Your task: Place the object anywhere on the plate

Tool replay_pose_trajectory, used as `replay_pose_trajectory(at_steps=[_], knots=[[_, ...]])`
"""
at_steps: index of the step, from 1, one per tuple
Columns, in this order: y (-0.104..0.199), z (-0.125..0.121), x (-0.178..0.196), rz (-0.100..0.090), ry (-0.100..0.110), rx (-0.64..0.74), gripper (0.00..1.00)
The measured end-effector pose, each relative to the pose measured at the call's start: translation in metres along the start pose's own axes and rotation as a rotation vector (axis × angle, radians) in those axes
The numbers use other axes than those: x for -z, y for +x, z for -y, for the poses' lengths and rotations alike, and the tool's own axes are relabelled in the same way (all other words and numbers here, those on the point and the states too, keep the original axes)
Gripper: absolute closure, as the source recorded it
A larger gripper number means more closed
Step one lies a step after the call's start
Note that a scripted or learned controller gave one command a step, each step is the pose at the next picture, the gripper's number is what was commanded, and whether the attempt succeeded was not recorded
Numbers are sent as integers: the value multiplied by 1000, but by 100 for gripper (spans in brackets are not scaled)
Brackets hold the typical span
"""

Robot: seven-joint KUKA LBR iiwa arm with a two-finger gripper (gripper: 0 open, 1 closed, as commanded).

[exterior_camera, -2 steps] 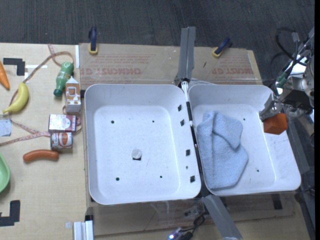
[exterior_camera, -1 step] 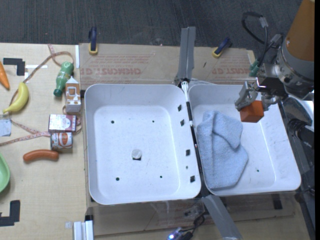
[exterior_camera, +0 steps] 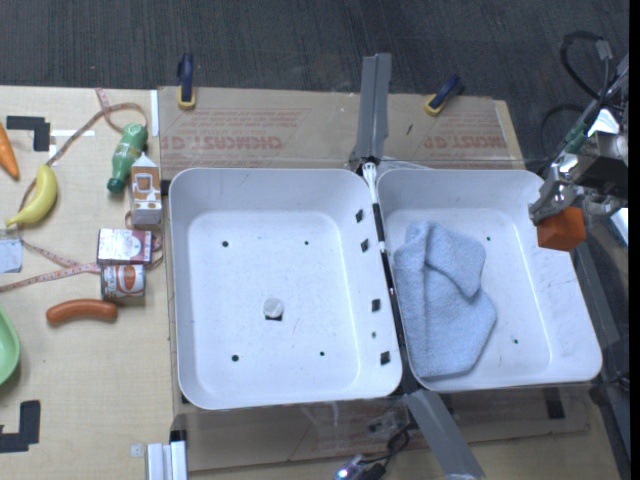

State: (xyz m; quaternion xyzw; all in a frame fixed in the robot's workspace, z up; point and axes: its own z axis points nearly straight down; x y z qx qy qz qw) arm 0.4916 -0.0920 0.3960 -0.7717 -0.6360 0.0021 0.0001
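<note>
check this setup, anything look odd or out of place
Yes: the task names a plate, yet the right bin holds a crumpled blue-grey cloth instead. A small pale round object sits alone in the left bin.

The grey arm (exterior_camera: 598,133) reaches in from the right edge, its wrist bent downward. An orange band (exterior_camera: 561,228) sits just below the metallic wrist part. The claw itself cannot be made out.
</note>
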Motion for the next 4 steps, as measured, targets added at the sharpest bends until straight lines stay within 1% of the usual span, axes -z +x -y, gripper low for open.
replay_pose_trajectory(at_steps=[1, 2, 3, 4], knots=[[62, -49, 14, 0, 2, 6, 100], [28, -4, -41, -1, 2, 119, 100], [3, -4, 28, -1, 0, 241, 100], [76, -69, 30, -1, 0, 366, 100]])
